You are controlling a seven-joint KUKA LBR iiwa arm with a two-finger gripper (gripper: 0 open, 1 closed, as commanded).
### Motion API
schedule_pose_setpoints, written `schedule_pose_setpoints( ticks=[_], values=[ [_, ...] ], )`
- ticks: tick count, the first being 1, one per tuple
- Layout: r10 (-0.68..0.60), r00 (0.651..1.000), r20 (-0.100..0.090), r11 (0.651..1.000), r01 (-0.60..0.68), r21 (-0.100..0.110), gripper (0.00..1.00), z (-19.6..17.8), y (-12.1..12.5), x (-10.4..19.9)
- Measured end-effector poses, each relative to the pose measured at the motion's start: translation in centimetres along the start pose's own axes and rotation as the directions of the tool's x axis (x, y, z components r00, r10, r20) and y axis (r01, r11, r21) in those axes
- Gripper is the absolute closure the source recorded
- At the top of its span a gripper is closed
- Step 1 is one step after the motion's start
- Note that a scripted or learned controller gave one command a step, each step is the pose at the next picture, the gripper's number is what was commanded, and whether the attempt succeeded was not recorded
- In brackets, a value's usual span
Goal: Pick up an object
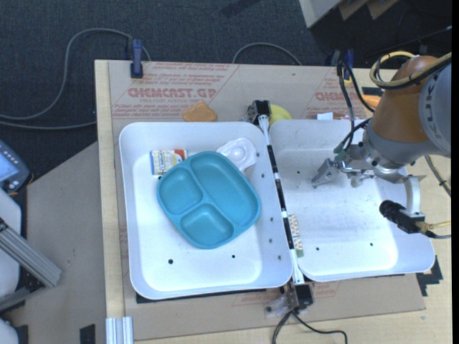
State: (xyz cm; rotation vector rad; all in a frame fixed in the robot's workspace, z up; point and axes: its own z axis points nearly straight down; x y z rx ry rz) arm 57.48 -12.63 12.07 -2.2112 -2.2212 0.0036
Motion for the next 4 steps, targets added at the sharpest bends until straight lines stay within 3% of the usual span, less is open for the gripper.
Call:
schedule_pose_setpoints(
  ticks=[1, 2, 3, 4],
  values=[
    [0.002, 1.0, 0.002, 1.0, -0.001, -0.003, 0.0, 3.8, 1.4, 3.4],
    [0.004, 1.0, 0.003, 1.0, -0.004, -0.006, 1.0, 2.6, 1.4, 3.2],
    [0.005, 1.0, 0.003, 1.0, -0.005, -0.005, 0.0, 2.6, 1.3, 3.2],
    [0.002, 1.0, 0.005, 1.0, -0.002, -0.013, 0.0, 3.6, 7.6, 2.6]
  ],
)
